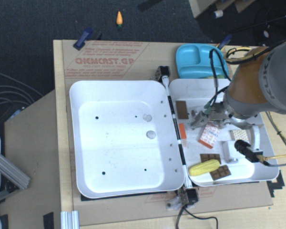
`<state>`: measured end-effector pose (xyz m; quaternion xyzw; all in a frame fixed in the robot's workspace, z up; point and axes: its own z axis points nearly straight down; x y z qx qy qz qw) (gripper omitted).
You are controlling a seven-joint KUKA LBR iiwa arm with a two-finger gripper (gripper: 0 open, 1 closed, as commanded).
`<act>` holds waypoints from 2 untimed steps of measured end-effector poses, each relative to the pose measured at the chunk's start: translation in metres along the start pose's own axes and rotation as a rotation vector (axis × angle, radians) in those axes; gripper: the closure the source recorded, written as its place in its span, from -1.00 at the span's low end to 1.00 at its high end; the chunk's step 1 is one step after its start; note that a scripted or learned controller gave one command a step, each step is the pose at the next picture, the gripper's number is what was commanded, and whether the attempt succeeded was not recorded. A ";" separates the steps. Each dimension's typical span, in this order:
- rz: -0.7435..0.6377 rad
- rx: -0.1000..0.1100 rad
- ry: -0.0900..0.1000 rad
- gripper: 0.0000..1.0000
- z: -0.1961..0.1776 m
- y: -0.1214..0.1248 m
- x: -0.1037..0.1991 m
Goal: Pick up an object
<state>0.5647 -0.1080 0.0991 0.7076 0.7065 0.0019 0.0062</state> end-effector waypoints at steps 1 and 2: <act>-0.001 -0.003 0.000 -1.00 0.009 -0.012 0.014; 0.001 -0.006 -0.001 1.00 -0.001 -0.011 0.013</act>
